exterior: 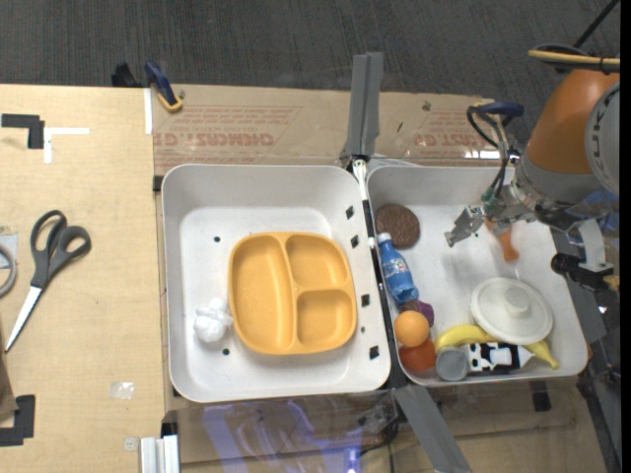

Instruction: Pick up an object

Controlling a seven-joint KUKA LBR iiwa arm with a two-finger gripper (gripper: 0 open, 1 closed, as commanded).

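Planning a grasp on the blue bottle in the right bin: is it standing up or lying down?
Lying down. The blue bottle rests on its side along the right bin's left wall, white cap toward the brown disc, base toward the orange.

Robotics lab bench, we'd say.
We see two white bins [177, 294] on cardboard sheeting [256, 126], a plywood top [79, 294] with scissors [44, 259], and a clamp [163, 85].

The wooden bench [79, 294] carried two shallow white bins side by side, the left bin [182, 264] and the right bin [434, 180]. Scissors [44, 259] lay on the bench, well apart from the left bin. Cardboard [266, 126] lay behind both bins.
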